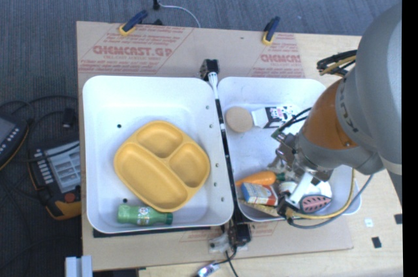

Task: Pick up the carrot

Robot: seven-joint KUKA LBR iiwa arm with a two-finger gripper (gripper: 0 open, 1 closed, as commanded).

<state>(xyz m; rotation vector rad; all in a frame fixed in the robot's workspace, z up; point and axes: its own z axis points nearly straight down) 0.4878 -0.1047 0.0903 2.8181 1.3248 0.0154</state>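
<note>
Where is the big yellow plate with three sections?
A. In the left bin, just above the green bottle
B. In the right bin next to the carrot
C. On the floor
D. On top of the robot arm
A: the yellow plate lies in the left bin, with the green bottle just below it.

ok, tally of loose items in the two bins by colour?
Yellow: 1, divided plate, left bin
Green: 1, bottle, left bin
Orange: 2, carrot and small box, right bin
Tan: 1, round disc, right bin
White: 1, tube, right bin
Pink: 1, oval item near the gripper, right bin
Total: 7
</note>
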